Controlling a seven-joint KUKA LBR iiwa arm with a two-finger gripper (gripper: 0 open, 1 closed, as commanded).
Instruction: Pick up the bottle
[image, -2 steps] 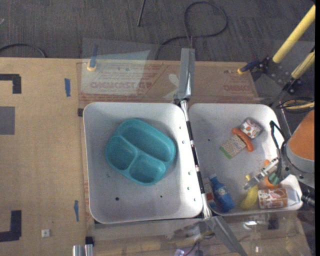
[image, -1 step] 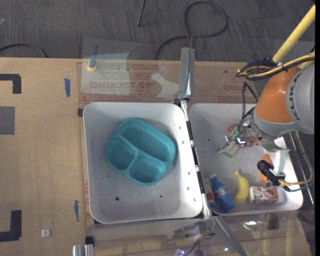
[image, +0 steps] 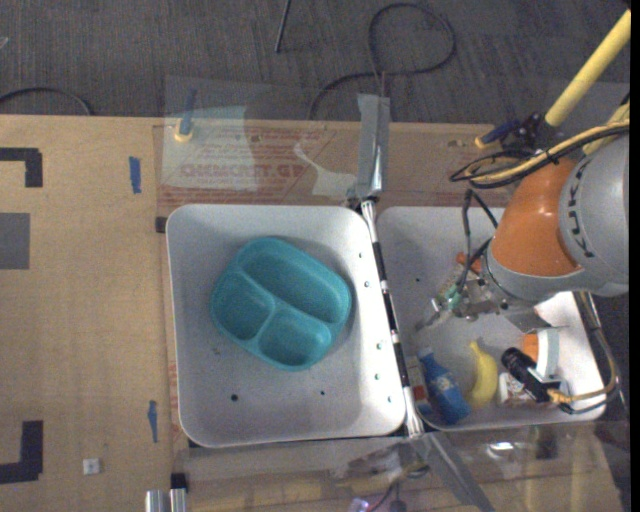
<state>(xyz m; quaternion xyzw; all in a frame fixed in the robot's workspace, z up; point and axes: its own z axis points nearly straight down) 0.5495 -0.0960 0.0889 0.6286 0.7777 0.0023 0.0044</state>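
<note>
From where I stand, the blue bottle (image: 441, 386) lies on its side in the right bin (image: 420, 250), down in the front corner and close against the wall shared with the left bin (image: 200, 390). A yellow banana (image: 484, 372) lies just beside it, on the side away from that wall. The arm (image: 535, 235) hangs over the right bin. Its tool (image: 455, 300) is above bare bin floor, farther back than the bottle and apart from it. I cannot tell whether the tool is open or closed, and I see nothing held in it.

To do this step well, I reckon the tool should come forward until it is centred over the bottle's body. It should then turn so that it closes across the narrow width, not along the length. Wall on one side and banana on the other leave little room, so a straight, steady descent looks safest. A sloppy line could clip the wall or catch the banana instead.
</note>
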